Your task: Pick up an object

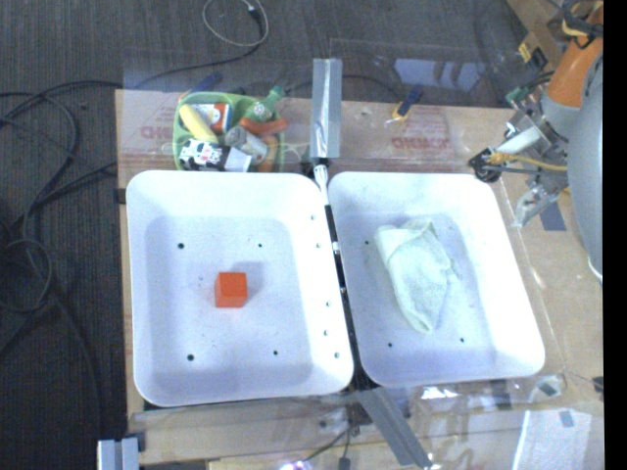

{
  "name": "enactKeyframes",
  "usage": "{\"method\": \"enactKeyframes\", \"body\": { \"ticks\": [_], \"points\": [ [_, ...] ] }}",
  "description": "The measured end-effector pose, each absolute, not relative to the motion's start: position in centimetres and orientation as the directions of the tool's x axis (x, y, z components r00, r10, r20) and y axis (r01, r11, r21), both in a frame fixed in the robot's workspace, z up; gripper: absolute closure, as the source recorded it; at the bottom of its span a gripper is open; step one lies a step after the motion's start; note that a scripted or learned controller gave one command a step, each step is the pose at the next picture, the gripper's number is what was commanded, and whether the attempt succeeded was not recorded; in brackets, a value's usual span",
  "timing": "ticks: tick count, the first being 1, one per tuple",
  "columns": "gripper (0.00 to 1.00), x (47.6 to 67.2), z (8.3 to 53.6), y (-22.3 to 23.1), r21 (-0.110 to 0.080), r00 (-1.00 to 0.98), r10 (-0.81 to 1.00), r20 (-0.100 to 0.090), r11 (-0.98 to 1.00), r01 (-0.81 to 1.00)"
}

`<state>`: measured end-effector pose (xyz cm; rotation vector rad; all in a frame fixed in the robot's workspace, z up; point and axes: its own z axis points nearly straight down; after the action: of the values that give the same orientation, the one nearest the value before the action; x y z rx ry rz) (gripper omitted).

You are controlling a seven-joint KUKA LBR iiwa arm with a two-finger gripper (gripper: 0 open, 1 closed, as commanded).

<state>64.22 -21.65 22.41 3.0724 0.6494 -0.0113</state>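
A small orange cube (231,289) lies near the middle of the left bin (157,213). A crumpled pale cloth (419,270) rests in the right bin (490,351), toward its centre. The gripper (530,201) hangs at the far right, over the bench just outside the right bin's back right corner, well away from both the cloth and the cube. Nothing shows in its grasp.
Behind the left bin stands a green basket (227,130) with several small toys. A grey metal bar (326,111) rises at the back between the bins. Cables (235,13) lie on the dark floor beyond the bench.
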Motion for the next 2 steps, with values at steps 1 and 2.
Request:
{"method": "enactKeyframes", "body": {
  "ticks": [1, 2],
  "points": [
    [0.0, 65.0, 33.2, -20.9, 0.001, 0.98, 0.2, -0.007, -0.98, 0.2],
    [0.0, 65.2, 20.3, -16.1, -0.002, 0.979, 0.205, -0.009, -0.979, 0.205]
  ]
}}
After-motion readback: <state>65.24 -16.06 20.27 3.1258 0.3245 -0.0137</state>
